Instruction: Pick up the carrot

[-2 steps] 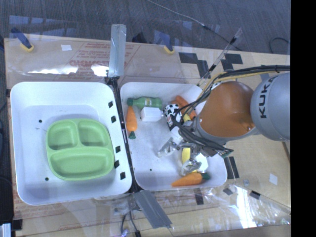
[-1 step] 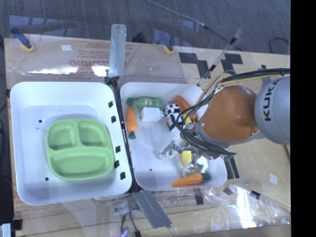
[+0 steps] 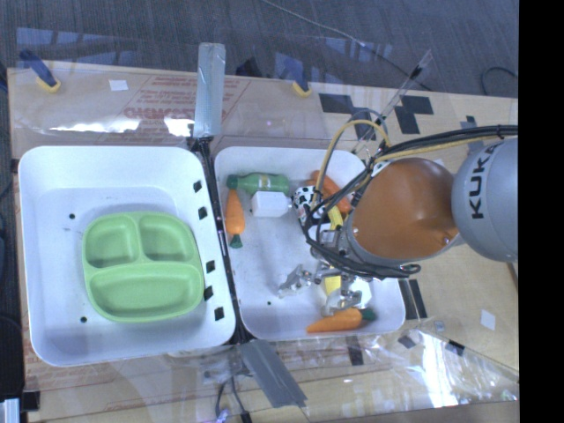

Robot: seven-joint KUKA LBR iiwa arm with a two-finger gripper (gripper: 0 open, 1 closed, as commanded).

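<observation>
Two carrots lie in the right bin (image 3: 264, 324). One carrot (image 3: 234, 216) lies along the bin's left wall, its green top toward the front. The other carrot (image 3: 336, 322) lies against the front wall, its green end pointing right. My gripper (image 3: 317, 291) hangs under the orange wrist band (image 3: 401, 210), just above the front carrot. Its metal fingers (image 3: 294, 280) stand apart, and no carrot is between them. The arm hides the right part of this bin.
A green bottle (image 3: 260, 182) and a white block (image 3: 270, 204) lie at the back of the right bin, with a black-and-white item (image 3: 305, 196) beside them. The left bin (image 3: 44, 307) holds a green divided plate (image 3: 141, 265). Cables loop over the wrist.
</observation>
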